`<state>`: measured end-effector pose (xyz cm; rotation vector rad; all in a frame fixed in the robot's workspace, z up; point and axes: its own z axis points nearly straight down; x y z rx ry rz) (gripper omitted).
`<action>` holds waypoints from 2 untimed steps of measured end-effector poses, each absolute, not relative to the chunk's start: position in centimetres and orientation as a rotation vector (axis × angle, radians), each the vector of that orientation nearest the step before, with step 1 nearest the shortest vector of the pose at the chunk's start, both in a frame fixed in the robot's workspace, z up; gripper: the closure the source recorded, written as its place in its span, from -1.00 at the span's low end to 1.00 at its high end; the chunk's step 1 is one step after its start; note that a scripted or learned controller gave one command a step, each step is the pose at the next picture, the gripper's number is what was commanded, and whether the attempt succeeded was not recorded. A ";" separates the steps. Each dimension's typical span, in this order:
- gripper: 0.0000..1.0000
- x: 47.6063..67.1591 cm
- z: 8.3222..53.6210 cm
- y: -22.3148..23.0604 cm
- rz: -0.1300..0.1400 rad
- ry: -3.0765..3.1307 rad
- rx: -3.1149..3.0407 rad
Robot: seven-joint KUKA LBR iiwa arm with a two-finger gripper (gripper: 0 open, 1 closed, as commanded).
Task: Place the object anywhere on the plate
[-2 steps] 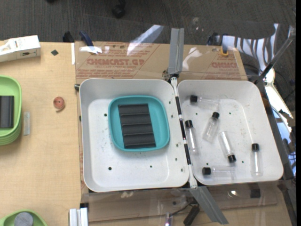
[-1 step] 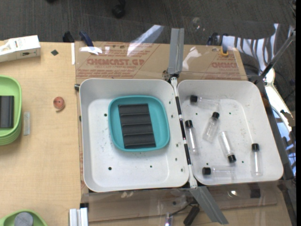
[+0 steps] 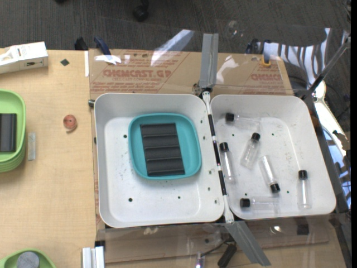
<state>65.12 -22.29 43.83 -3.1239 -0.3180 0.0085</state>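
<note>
1. Two white bins sit side by side on the bench; the left bin (image 3: 111, 172) holds the plate, and the right bin (image 3: 290, 113) holds the loose objects.
2. The plate (image 3: 136, 149) is teal, squarish with rounded corners, and lies flat a little above the middle of the left bin; a dark ridged block (image 3: 162, 148) with four bars across it covers most of its centre.
3. The task's things are six clear vials with black caps, all lying on their sides in the right bin and well apart from the plate:
   - one vial (image 3: 235, 118) lies near the bin's top left corner;
   - a second vial (image 3: 250, 151) lies tilted near the middle;
   - a third vial (image 3: 226, 162) lies along the left wall, close to the seam between the bins;
   - a fourth vial (image 3: 269, 173) lies slanted, cap towards the near side;
   - a fifth vial (image 3: 303, 190) lies near the right wall;
   - a sixth vial (image 3: 261, 204) lies along the near wall.
4. Whether the pincer is spread, pressed together or pinching anything cannot be told.
5. Off to the left on the wooden bench (image 3: 50, 205) are a stack of green trays (image 3: 14, 108), a small reddish round piece (image 3: 69, 122) and a white box (image 3: 22, 56); a sheet of printed cardboard (image 3: 145, 70) lies behind the bins.
</note>
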 end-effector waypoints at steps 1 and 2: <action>-1.00 65.5 43.8 -22.3 0.009 -0.321 -3.123; -1.00 65.4 43.8 -22.3 0.009 -0.319 -3.124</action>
